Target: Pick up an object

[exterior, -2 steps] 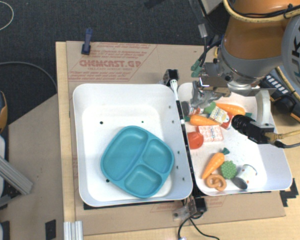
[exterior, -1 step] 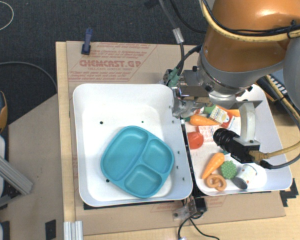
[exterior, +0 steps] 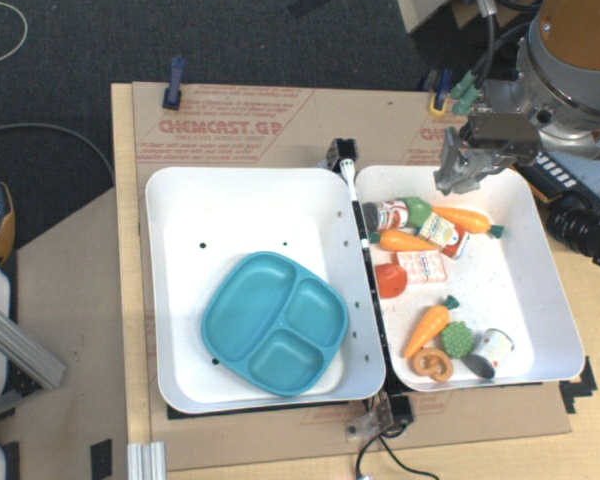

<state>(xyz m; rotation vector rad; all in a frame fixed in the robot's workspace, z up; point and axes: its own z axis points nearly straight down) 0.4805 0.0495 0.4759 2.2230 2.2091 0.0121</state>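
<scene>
The counter carries two shallow white bins side by side. The left bin holds a blue divided plate with three compartments, lying in the lower middle of the bin.

The right bin holds a group of small toy foods. Near the top of the bin an orange carrot lies almost flat, with its green end toward the right. Just left of it there is a small carton with red and green print, and beside that a second carrot pointing left. A green and white piece lies just above this carrot, touching the pile. Under them sits a pink and white packet, and to its left a red piece close to the bin's left wall. In the lower part of the bin a third carrot lies at a slant, with a green broccoli next to it, a brown pretzel below, and a grey and white object to the right.

The gripper hangs in the upper right of the frame, above the top edge of the right bin, apart from the toys. It is not possible to tell if its fingers are spread or pressed together, and no object is seen between them.
</scene>
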